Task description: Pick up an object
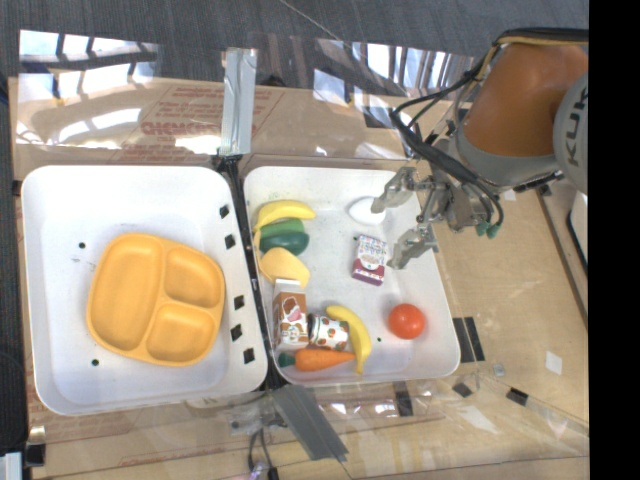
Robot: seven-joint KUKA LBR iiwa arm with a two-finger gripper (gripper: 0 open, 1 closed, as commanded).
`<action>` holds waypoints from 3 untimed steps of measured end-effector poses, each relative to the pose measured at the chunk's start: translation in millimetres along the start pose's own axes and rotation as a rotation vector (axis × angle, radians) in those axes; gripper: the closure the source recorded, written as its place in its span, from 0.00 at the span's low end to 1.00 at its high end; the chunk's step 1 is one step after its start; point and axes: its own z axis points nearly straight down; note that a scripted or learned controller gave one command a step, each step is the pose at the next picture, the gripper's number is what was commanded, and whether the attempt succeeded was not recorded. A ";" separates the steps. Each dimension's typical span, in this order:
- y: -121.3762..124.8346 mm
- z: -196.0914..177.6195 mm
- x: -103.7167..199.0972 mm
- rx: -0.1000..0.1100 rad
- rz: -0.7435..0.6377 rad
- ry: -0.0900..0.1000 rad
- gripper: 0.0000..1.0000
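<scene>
I saw the gripper [402, 220] spread and holding nothing above the right bin's [440, 313] far right side, just beside the carton [370, 259]; tomato [406, 321] nearer the front.

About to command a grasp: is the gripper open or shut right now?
Open. The gripper hangs over the right bin, its two fingers spread well apart with nothing between them, just above the small carton.
</scene>
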 end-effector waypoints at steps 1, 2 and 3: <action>-15.6 128.9 -8.7 -0.002 0.232 0.008 0.00; -13.9 114.1 -12.7 0.000 0.222 -0.002 1.00; 17.0 59.0 -66.7 -0.001 0.188 -0.006 1.00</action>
